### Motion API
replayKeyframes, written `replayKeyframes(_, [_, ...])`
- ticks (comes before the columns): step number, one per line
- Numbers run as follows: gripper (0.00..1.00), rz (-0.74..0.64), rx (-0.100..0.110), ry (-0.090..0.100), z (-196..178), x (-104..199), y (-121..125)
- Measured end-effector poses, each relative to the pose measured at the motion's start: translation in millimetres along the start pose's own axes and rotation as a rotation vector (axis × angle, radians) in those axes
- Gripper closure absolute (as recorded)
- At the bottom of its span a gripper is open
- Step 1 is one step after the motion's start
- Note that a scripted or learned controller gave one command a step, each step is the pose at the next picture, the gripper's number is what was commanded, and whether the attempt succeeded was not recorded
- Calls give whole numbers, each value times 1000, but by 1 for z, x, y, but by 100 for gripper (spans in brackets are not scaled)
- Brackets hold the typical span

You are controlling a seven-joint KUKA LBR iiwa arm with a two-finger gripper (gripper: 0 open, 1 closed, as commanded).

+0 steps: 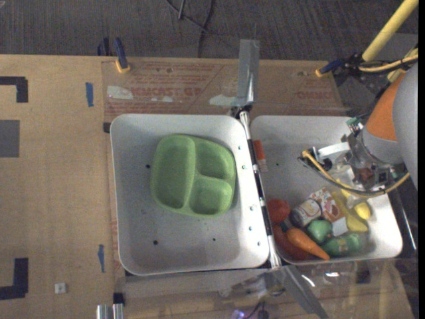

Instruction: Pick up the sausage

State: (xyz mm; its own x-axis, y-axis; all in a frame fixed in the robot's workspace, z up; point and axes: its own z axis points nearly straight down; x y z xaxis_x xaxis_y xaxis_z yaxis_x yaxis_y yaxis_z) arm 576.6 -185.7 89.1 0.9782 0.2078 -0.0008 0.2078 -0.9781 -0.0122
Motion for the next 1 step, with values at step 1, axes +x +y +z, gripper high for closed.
replayKeyframes(1, [0,-202,25,5,1,77,26])
